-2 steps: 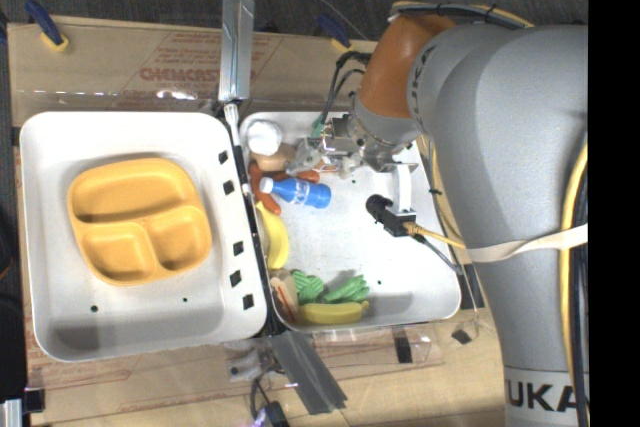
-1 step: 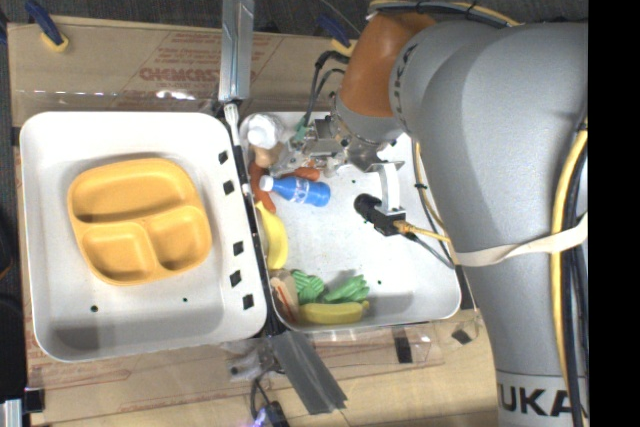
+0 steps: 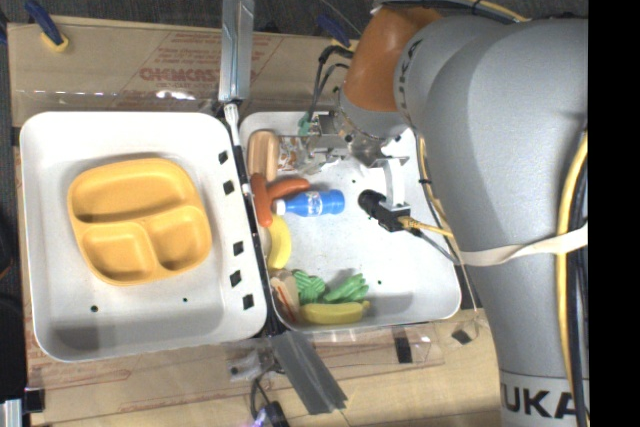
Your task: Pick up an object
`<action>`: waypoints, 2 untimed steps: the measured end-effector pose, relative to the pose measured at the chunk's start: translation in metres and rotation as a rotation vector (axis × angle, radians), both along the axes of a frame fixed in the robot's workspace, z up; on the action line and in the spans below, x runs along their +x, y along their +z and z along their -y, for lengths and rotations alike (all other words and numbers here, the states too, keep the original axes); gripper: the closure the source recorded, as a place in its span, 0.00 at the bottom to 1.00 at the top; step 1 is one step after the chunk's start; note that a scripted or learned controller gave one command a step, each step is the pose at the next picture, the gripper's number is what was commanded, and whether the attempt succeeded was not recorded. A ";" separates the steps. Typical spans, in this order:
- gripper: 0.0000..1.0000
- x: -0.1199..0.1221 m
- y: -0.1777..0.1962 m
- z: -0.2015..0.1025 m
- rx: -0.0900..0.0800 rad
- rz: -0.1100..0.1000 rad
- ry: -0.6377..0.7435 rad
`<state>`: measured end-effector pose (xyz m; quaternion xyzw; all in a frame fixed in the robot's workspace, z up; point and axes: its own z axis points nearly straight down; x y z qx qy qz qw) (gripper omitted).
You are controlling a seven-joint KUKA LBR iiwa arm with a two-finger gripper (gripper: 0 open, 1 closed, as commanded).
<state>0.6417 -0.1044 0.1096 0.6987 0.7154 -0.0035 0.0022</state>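
The grey arm (image 3: 500, 145), with its orange band (image 3: 385, 55), reaches in from the right of the frame and covers the upper right part of the right bin (image 3: 420, 287). Its tool (image 3: 318, 143) sits low over the upper left part of that bin, just right of a tan bun (image 3: 263, 155) that lies along the bin's left wall. Whether the tool is released or clenched cannot be told, and nothing can be seen grasped in it. Just below the tool, a red-orange sausage (image 3: 284, 187) lies slanted beside the lower end of the bun. Right under the sausage, a small bottle (image 3: 312, 204) with a blue cap and label lies on its side. Lower on the left wall is a yellow banana (image 3: 279, 245). Near the bin's bottom edge, a green leafy toy (image 3: 332, 289) rests just above a flat yellow piece (image 3: 335, 312). The left bin (image 3: 40, 150), on the left of the frame, holds a yellow divided tray (image 3: 140, 215) in its upper middle. Both bins stand side by side on the brown table (image 3: 150, 45).
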 end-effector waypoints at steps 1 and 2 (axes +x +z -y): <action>0.00 0.000 0.000 0.001 -0.002 -0.002 0.000; 0.00 0.007 -0.018 0.000 0.005 -0.035 0.005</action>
